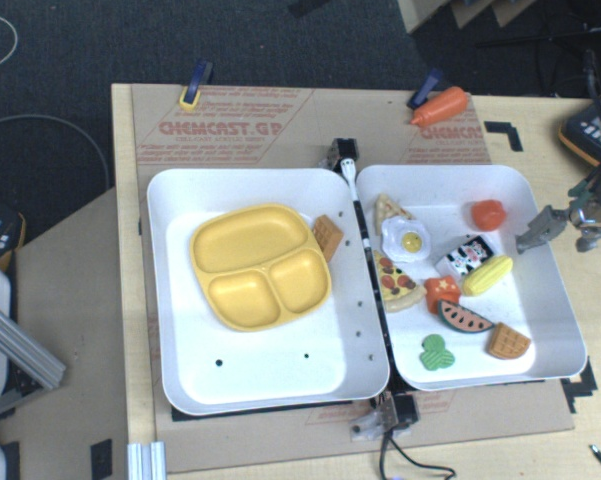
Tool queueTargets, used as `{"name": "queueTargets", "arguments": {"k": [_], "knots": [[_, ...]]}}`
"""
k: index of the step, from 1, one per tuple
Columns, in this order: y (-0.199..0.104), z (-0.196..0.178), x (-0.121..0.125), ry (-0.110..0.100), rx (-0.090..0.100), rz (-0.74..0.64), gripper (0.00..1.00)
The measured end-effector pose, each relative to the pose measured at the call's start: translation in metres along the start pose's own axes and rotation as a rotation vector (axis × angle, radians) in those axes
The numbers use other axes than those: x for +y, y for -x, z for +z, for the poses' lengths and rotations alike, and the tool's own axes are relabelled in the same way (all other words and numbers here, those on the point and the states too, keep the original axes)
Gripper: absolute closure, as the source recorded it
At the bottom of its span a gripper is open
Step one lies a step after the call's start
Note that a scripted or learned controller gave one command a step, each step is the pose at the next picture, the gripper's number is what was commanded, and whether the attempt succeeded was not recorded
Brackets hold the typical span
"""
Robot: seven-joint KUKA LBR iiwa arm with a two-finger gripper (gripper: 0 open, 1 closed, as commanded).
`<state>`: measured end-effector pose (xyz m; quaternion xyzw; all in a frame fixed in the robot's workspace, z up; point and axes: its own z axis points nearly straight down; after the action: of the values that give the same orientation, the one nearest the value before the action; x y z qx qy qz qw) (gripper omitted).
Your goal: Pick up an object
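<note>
Grey gripper (552,226) at right bin (555,298) rim, finger state unclear, perhaps apart.

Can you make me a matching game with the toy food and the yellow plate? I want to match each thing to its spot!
Things:
1. yellow divided plate
2. fried egg
3. watermelon slice
4. orange carrot

Places:
A. on the bench, beyond the bins
B. in the left bin
C. near the front of the right bin, next to the waffle
D. in the right bin, close to the divider, above the pizza slice

Pairs: 1-B, 2-D, 3-C, 4-A
</note>
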<state>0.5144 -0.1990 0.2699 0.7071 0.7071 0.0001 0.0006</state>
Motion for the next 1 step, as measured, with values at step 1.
{"name": "queueTargets", "arguments": {"k": [1], "knots": [[0.0012,0.0629,-0.0044,-0.008,0.004,0.001,0.0]]}}
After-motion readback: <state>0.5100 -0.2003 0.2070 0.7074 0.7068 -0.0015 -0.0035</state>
